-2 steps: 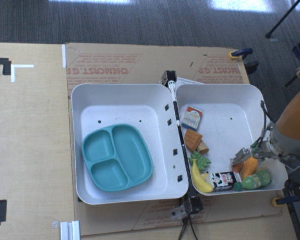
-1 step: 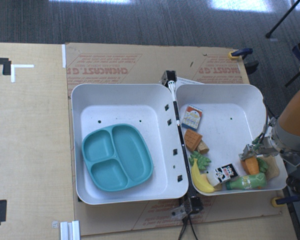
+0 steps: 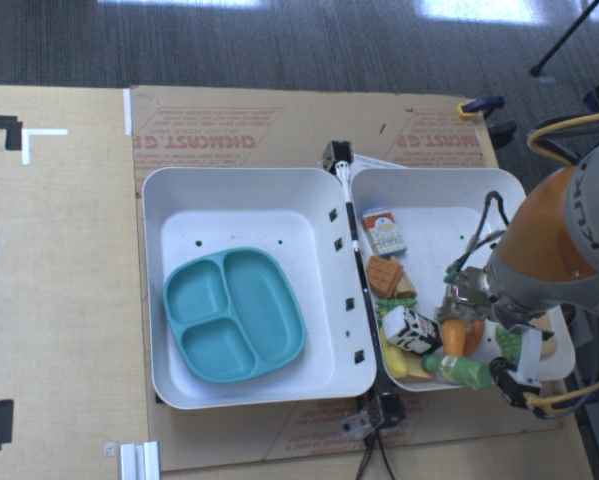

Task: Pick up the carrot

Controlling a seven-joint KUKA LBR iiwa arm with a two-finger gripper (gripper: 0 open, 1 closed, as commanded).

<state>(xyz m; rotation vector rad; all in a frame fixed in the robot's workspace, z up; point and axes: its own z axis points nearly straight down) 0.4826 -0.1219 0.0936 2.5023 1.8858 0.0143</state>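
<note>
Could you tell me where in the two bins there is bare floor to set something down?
Left bin: bare floor along its far wall, behind the teal tray. Right bin: a bare patch at the far end, right of the small carton. Its near end is crowded: waffle, carrot, green bottle, with the end effector there.

This looks like a robotics lab. A plywood bench point(image 3: 59, 268) stands on grey carpet point(image 3: 279, 38), carrying two white bins point(image 3: 239, 193) clipped side by side. Black tape marks point(image 3: 4, 133) dot the wood, cables point(image 3: 559, 133) loop at the right, and a tripod leg point(image 3: 569, 33) crosses the floor.
</note>
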